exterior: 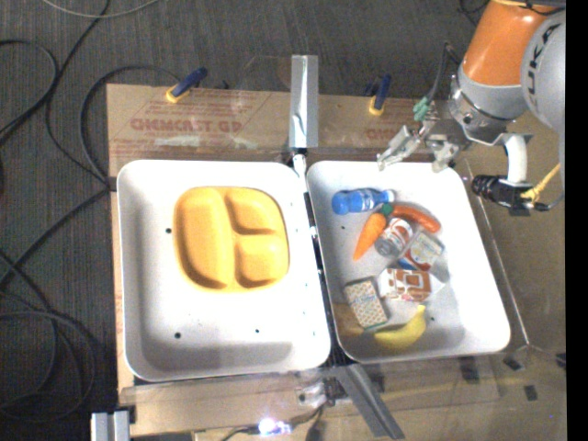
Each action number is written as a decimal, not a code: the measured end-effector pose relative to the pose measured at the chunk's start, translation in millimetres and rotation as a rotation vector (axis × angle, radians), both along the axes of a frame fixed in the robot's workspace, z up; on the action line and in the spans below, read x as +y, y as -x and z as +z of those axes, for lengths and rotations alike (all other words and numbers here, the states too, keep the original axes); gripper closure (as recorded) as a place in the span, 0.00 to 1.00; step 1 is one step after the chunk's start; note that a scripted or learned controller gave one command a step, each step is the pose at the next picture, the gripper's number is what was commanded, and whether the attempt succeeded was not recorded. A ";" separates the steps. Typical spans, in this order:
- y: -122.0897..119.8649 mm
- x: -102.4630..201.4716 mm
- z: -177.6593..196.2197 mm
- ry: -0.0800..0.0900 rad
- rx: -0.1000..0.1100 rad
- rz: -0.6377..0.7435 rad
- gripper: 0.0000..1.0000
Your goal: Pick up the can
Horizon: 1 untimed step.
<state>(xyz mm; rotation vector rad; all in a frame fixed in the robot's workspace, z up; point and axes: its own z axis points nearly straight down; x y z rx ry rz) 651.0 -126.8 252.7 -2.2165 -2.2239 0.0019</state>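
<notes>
Your can (393, 237) lies on its side in the middle of the right bin (478, 274), touching the carrot (368, 234) on its left and a red pepper (415, 217) above. Your pincer (415, 150) hangs over the bin's far rim, well apart from the can, fingers spread and holding nothing.

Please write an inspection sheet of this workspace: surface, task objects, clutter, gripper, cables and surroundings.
Surface: two white bins, left bin and right bin, on a cardboard sheet.
Job's things: can lying in the right bin, touching the carrot.
Clutter: blue bottle, banana, small packets; yellow divided tray in the left bin.
Grippers: gripper open above the right bin's far rim, holding nothing.
Cables: black cables on the floor at left.
Surroundings: two clamps on the cardboard's far edge.
</notes>
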 end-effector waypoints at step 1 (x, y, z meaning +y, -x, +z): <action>8.0 51.4 -21.0 0.001 0.000 0.157 0.00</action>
